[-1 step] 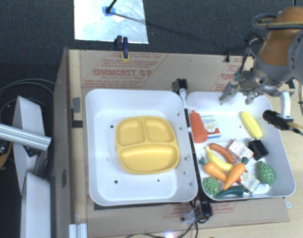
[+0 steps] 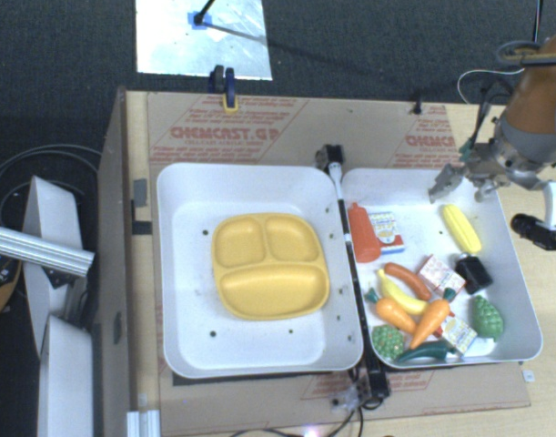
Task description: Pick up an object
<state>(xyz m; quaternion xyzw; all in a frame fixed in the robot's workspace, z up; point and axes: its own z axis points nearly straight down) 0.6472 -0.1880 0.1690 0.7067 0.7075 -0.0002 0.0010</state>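
Two white bins sit side by side on the bench, and nothing has been lifted yet, so the pick is all still ahead. Starting on the left: the left bin carries only a yellow divided plate, lying flat near its middle. Across the divider, the right bin is where the candidates are. An orange bottle lies right along the divider with a small printed carton touching it. Below those, the pile: a sausage, a banana, two carrots, broccoli at the front edge. Further right, an ear of yellow corn lies on its own, with open floor around it, and a black block sits just below it. A green bumpy piece is tucked in the near right corner.

And now the arm, coming in at the far right: the tool hovers over the bin's back right corner, above and just behind the corn, its fingers parted with nothing between them. So it's released and grasping nothing. I'd judge this the approach stage: the descent, the closing and the lift all remain. The corn looks the nearest target, and the least crowded one.
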